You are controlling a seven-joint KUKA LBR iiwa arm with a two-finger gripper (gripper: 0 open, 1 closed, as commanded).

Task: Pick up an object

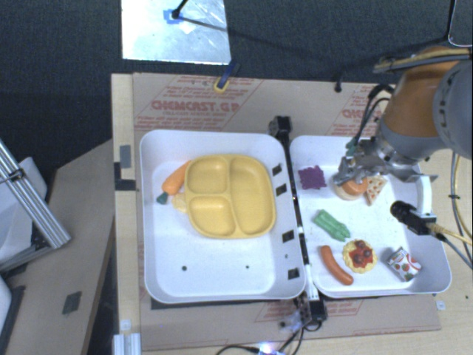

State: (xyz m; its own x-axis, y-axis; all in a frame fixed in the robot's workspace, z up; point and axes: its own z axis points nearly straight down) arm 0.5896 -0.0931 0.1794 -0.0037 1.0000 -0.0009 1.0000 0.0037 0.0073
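Note:
My gripper hangs low over the back of the right bin, right above a round orange-and-tan toy that it partly hides. A pizza slice toy lies just to the right of that toy. A purple piece sits to the gripper's left. Nearer the front lie a green vegetable, a red sausage, a small round tart with red topping and a little can.
The left bin holds a yellow divided plate with a carrot at its left edge. A black-clipped divider runs between the two bins. The arm reaches in from the right.

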